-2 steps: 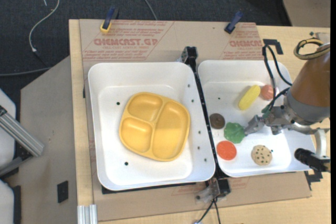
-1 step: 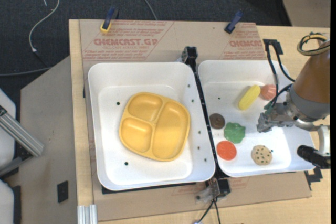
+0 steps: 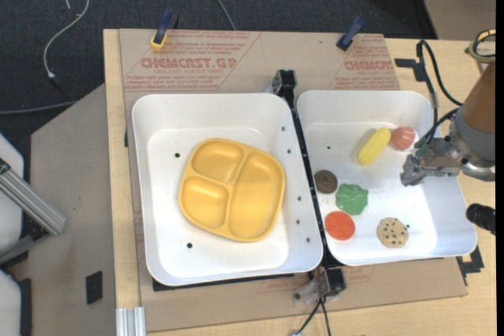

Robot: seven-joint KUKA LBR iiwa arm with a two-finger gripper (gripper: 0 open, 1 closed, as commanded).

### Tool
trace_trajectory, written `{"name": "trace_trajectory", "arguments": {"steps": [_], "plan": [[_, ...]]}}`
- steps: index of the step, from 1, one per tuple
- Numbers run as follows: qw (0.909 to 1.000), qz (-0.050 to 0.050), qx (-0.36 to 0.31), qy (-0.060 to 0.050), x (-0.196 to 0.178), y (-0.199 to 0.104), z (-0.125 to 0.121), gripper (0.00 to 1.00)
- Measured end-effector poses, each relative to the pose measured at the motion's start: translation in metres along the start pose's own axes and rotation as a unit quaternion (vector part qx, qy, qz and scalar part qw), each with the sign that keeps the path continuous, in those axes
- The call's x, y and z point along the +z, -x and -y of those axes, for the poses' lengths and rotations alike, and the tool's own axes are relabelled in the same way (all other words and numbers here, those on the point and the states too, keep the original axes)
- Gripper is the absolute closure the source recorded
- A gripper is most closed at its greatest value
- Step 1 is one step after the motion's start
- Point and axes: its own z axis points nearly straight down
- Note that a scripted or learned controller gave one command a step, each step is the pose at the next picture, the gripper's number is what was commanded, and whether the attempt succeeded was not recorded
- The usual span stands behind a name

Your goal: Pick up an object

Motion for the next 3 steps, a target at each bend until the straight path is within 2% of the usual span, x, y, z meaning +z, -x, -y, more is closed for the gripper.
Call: {"name": "trace_trajectory", "arguments": {"steps": [2, 3], "plan": [[1.0, 0.0, 0.0, 0.001, -0.116, 0.004, -0.003, 1.0], [1.0, -0.002, -0.002, -0.003, -0.114, -0.041, -0.007, 1.0]]}}
